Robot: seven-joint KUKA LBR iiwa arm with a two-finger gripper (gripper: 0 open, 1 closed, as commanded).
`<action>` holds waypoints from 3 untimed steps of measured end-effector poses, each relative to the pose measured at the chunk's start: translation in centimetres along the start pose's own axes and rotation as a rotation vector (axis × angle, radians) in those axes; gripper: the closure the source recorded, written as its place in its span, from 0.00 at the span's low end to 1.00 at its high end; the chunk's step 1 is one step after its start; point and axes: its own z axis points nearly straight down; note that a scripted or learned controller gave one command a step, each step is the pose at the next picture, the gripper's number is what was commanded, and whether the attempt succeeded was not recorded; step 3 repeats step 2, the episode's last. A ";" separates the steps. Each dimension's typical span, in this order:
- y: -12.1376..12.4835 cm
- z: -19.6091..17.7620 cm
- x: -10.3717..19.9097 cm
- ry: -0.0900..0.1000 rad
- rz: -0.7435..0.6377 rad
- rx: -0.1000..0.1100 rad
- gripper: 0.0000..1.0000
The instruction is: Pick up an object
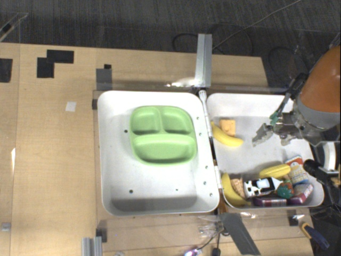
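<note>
In the right bin (250, 103), my gripper (271, 137) hangs over bare floor, open, with nothing between its fingers. To its left lies a small yellow banana (227, 138) beside an orange block (228, 126), both against the bin's left wall and apart from the gripper. Several items are piled along the bin's near edge: a second banana (231, 189), a yellow oblong piece (275, 170), a black-and-white toy (260, 186), a purple marker (269, 201) and a small bottle (297, 170).
A green divided plate (162, 134) lies in the left bin (114, 159). A metal post (204, 57) rises behind the divider between the bins. The arm's orange band (325, 84) looms over the right bin's far right corner.
</note>
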 end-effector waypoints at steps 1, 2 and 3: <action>10.1 8.6 2.1 -0.001 -0.150 -0.001 0.00; 4.8 10.6 3.5 -0.003 -0.144 -0.013 0.00; 4.8 10.6 3.5 -0.003 -0.144 -0.013 0.00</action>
